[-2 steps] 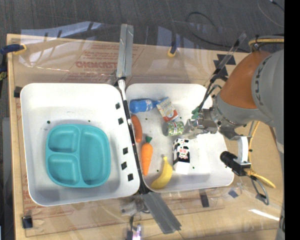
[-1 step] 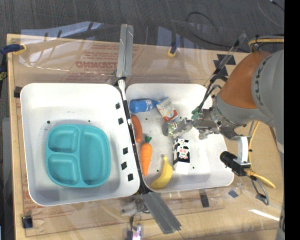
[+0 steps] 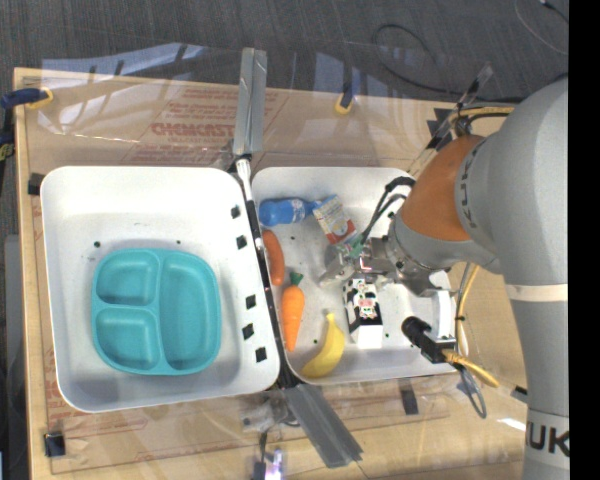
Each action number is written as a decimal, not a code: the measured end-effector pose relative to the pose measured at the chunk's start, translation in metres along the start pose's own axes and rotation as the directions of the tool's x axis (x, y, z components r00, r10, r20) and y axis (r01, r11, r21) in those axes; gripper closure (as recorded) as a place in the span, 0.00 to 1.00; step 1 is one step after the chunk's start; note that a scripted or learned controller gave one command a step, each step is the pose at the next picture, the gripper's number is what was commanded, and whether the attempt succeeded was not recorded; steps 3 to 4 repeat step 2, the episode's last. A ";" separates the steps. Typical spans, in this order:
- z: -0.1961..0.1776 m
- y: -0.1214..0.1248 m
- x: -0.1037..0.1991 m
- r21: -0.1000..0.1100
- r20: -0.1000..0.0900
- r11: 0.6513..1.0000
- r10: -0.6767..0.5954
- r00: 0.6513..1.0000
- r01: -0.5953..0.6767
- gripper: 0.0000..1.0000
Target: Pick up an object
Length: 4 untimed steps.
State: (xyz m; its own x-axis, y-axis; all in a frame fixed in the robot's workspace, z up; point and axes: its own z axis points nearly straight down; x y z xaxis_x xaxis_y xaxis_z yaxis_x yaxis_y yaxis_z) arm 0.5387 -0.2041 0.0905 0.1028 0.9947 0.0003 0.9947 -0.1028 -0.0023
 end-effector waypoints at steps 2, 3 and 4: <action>-0.112 -0.012 0.025 0.002 0.000 1.000 0.016 1.000 -0.016 1.00; -0.112 -0.012 0.025 0.002 0.000 1.000 0.016 1.000 -0.016 1.00; -0.112 -0.012 0.025 0.002 0.000 1.000 0.016 1.000 -0.016 1.00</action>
